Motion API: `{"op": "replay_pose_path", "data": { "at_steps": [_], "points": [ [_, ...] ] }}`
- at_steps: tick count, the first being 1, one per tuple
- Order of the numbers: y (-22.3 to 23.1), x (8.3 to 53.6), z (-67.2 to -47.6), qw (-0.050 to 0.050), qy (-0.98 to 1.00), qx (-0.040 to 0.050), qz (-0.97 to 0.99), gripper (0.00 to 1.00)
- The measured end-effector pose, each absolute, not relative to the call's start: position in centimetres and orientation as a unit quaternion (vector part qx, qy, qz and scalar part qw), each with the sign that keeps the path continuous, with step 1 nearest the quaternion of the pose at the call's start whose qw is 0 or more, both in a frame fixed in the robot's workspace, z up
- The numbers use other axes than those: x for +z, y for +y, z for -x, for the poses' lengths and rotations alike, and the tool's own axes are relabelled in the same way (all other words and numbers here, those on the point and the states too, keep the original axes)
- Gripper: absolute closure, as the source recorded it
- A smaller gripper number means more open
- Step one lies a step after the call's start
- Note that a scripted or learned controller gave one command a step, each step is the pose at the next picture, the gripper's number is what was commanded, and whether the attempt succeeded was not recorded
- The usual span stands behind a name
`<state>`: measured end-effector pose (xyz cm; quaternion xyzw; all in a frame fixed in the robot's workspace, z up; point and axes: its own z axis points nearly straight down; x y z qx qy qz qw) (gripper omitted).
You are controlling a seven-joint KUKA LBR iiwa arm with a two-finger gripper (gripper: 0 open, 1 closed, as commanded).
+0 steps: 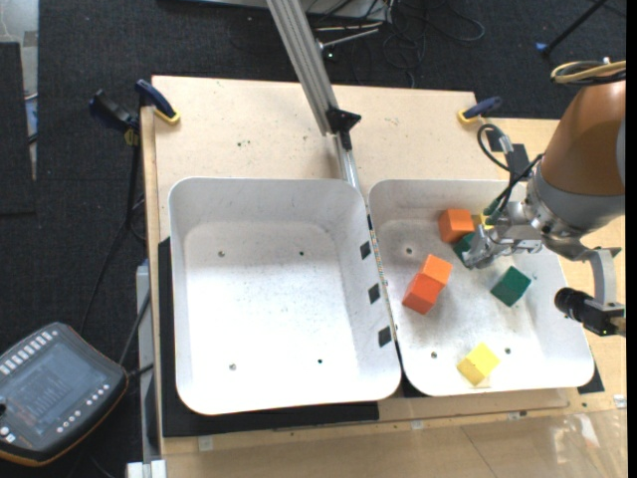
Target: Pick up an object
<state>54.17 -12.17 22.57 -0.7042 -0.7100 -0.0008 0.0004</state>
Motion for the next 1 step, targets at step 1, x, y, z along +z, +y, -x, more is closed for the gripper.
{"op": "replay_pose_path", "data": {
  "at_steps": [1],
  "points": [
    [-6.53,22.82,-56.34,0.000,-0.710,-0.0014,0.704,1.00]
  ]
}}
